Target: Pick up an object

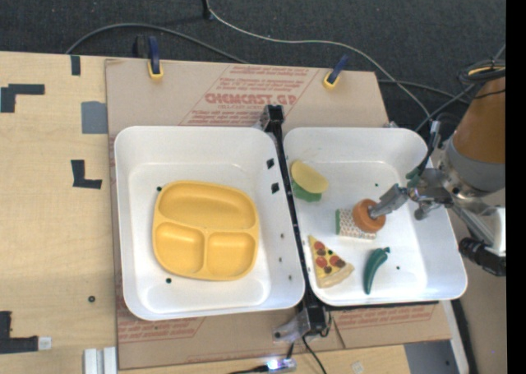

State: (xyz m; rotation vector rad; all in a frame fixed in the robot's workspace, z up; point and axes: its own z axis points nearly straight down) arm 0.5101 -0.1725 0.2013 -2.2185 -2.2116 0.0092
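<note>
While the gripper (380, 214) is set over a round orange toy (363, 215) in the right bin (427, 257), its finger spread cannot be told. A glossy, compartmented yellow plate (205, 228) is seated in the left bin (131, 200).

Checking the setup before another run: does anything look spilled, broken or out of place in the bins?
Nothing stands out. The yellow divided plate lies flat in the left bin. The pizza slice, green pepper and other toy foods lie apart in the right bin, with the tool over them.
</note>
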